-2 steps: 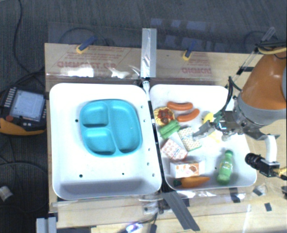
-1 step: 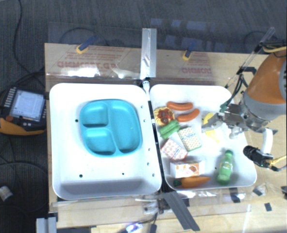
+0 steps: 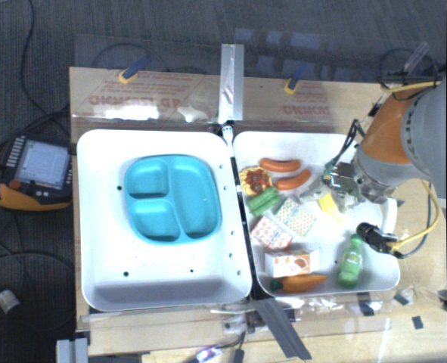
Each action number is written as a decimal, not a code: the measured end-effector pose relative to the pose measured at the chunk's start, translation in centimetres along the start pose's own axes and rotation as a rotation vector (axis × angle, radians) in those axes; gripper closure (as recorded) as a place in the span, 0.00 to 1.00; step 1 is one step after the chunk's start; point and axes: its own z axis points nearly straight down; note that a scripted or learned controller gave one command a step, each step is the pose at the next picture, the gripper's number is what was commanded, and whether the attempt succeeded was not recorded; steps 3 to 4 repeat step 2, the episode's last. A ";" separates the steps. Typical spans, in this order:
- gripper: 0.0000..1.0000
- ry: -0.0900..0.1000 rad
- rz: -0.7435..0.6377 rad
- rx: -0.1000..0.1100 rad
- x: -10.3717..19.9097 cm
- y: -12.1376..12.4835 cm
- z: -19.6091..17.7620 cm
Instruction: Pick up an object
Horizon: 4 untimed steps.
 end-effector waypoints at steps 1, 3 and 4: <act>1.00 0.002 -0.002 0.002 0.1 0.0 -0.9; 1.00 -0.002 0.007 -0.001 3.1 -0.1 -11.7; 1.00 -0.002 0.007 -0.001 3.1 -0.1 -11.7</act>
